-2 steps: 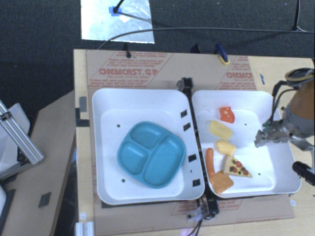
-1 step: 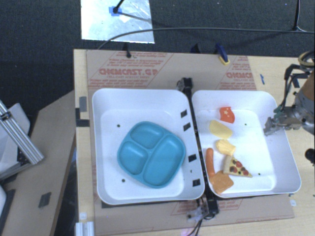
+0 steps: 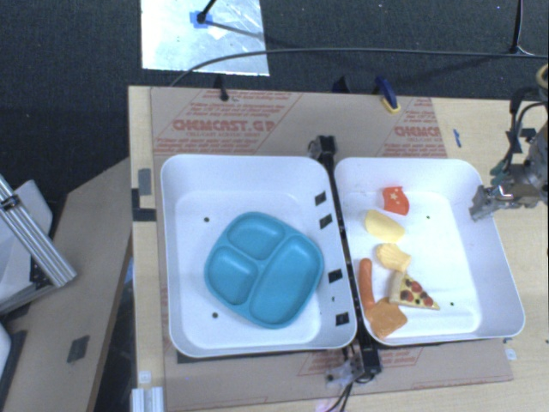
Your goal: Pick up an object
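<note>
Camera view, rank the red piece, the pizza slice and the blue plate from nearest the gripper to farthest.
From the gripper at the right bin's right rim:
1. Red piece, top of the right bin.
2. Pizza slice, lower in that bin.
3. Blue plate, in the left bin.

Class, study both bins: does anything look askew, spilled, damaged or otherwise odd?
The blue divided plate lies turned at an angle to the left bin's walls. In the right bin, the toy foods crowd its left side, the hot dog against the wall. Nothing looks spilled or broken.

The arm's pincer (image 3: 485,201) hangs at the view's right edge, seemingly tilted leftward, with nothing visibly between it.
</note>
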